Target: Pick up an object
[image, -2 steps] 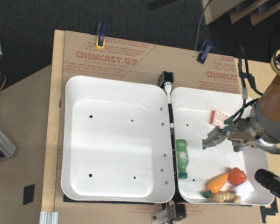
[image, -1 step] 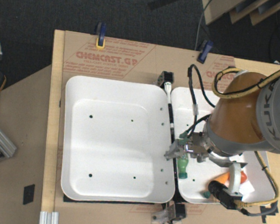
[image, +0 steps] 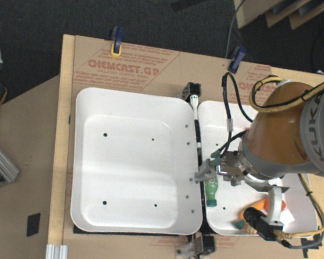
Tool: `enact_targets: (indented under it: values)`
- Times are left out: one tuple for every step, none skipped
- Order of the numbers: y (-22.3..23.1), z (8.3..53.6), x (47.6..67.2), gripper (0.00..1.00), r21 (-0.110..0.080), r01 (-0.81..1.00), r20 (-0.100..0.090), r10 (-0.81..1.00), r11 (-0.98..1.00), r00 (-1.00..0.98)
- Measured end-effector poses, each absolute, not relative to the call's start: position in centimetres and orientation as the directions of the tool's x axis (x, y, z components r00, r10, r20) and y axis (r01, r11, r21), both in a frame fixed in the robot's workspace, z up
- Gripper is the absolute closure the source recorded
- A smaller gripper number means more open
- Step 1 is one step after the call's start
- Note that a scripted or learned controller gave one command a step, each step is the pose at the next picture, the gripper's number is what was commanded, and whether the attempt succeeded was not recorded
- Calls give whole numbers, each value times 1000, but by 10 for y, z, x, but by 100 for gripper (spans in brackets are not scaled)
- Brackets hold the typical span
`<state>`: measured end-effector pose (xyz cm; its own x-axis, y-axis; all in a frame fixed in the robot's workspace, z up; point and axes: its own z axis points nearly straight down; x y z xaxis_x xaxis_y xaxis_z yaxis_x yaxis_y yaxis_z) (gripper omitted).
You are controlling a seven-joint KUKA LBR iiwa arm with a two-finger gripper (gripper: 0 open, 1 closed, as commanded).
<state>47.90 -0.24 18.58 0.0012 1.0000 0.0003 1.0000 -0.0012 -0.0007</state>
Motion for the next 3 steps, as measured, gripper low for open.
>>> enact_targets:
  values:
    - [-54, 185, 526, 0, 4, 1000, -2, 1000, -2, 2]
    - [-19, 309, 526, 0, 7, 1000, -1, 1000, 3, -3]
    - [8, 179, 498, 0, -11, 1000, 2, 1000, 0, 0]
